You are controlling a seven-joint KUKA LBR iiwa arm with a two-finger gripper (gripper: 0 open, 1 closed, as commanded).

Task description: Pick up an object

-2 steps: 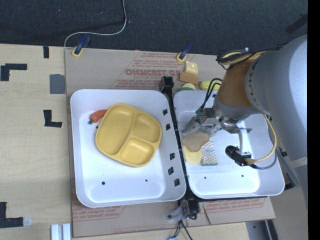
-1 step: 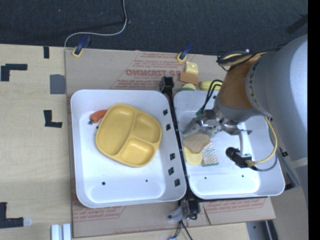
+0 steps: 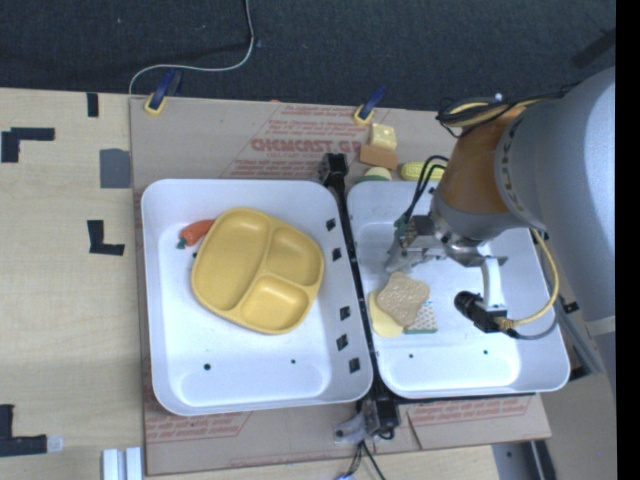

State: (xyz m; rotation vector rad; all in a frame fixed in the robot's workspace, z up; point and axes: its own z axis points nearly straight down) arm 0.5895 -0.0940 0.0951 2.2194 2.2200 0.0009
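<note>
Yellow plastic forms the divided plate (image 3: 258,270) you see in the left bin (image 3: 170,368), where an orange carrot-like piece (image 3: 196,231) protrudes from beneath the plate's upper-left edge. In the right bin (image 3: 470,368), locate the tan bread-slice toy (image 3: 403,298), which overlaps a pale yellow piece (image 3: 382,318) and a patterned card (image 3: 426,319). Note that the gripper (image 3: 408,248) sits just above the bread slice; its opening width cannot be determined.
</note>
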